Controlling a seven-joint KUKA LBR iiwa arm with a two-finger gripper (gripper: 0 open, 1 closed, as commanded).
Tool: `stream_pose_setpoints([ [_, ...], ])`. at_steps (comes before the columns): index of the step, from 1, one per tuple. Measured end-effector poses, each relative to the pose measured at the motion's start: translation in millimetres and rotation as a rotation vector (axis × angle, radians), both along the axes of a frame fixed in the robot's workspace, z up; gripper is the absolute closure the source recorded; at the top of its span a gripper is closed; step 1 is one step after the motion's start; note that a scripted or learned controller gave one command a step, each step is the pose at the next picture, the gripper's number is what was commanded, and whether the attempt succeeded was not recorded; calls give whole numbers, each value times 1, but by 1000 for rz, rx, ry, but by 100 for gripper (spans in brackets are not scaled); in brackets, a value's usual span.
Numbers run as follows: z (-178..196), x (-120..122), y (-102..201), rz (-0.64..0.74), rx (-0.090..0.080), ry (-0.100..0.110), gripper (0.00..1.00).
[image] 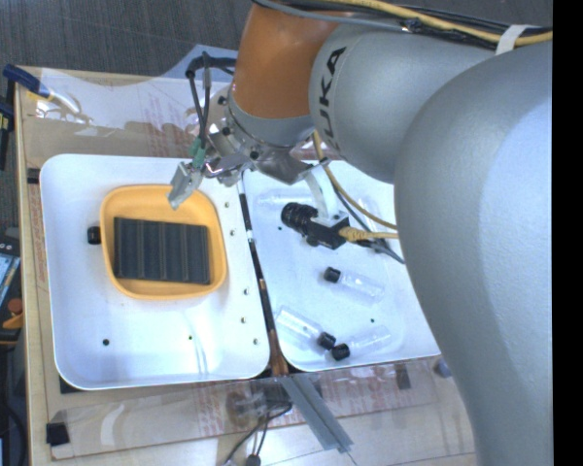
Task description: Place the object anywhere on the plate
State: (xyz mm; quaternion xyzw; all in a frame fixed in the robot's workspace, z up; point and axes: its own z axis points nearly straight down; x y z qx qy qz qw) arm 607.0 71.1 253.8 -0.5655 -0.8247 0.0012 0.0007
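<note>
Over the far right corner of the yellow plate [126,280] in the left bin [78,338] hangs the tool [182,190], its state I cannot tell from here, while a dark ribbed block [165,250] lies flat on that plate and clear tubes [355,282] lie in the right bin [418,333].

Just one fixed cam up above the counter [126,420], angled down over both white bins [78,338], close enough that the arm [447,134] coming from the right hogs the frame.
</note>
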Motion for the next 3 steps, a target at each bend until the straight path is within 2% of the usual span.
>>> stream_pose_setpoints([
  [1, 19, -28, 37, 28, 1, 1, 0],
  [2, -11, -42, 62, 312, 1, 2, 0],
  [3, -54, 35, 75, 644, 1, -2, 0],
])
